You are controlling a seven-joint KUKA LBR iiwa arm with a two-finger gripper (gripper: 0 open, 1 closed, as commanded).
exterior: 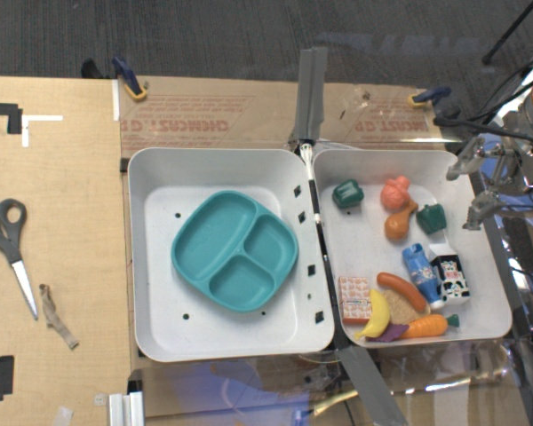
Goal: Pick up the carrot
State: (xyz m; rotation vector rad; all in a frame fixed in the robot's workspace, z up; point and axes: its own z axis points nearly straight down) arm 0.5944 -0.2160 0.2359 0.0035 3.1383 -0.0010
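Observation:
The carrot (426, 327), orange with a green top at its right end, lies flat near the front wall of the right bin (489, 264). It touches a purple eggplant (388, 333) on its left and sits just below a red sausage (401, 291). My gripper (470, 188) hangs over the right bin's far right rim, well behind the carrot. Its two grey fingers (463, 164) point left with a gap between them and hold nothing.
Around the carrot lie a banana (377, 312), a blue bottle (419, 273), a milk carton (450, 278) and a cracker box (354, 289). Further back are a green pepper (347, 194), a peach (394, 192), a pear (398, 225) and a green block (432, 217). A teal plate (235, 249) occupies the left bin.

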